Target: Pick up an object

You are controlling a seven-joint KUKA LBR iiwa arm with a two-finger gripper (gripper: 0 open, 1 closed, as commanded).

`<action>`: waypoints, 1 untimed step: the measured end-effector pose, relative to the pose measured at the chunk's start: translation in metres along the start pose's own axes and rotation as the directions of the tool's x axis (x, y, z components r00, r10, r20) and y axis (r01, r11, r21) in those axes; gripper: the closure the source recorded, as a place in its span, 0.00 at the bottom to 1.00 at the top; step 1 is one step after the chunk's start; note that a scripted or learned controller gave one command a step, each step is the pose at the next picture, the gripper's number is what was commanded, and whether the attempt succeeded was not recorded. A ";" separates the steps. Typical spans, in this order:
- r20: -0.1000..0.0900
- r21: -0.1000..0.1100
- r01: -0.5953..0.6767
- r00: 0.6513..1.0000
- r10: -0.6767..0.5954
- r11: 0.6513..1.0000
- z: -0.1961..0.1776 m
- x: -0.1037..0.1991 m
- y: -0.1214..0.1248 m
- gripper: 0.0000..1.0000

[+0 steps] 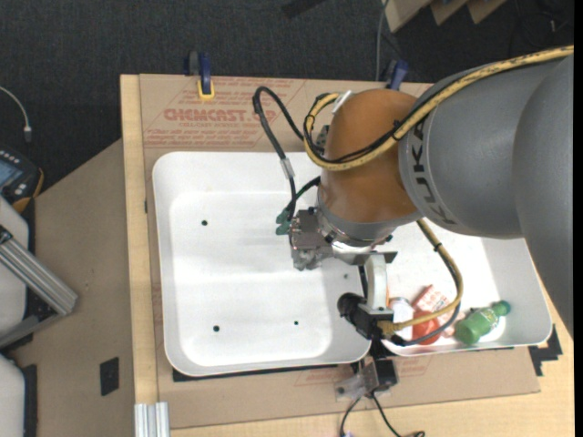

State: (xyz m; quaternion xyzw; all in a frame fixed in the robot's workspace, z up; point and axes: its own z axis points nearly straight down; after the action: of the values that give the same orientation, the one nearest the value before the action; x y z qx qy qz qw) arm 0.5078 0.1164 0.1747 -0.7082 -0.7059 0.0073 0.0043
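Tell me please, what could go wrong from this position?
1. The arm hides much of the right bin, so the camera view cannot confirm a grasp.
2. The green bottle and red packet lie close together; the gripper might catch both or push one away.

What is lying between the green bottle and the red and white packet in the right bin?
In the camera view the green bottle and the red and white packet lie close together in the right bin; a yellow cable crosses between them.
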 end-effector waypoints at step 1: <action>-0.003 -0.010 -0.005 1.000 0.004 1.000 -0.009 -0.069 -0.025 1.00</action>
State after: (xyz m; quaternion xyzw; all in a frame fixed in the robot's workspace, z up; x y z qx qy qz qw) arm 0.4828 0.0470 0.1845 -0.7098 -0.7044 0.0027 0.0018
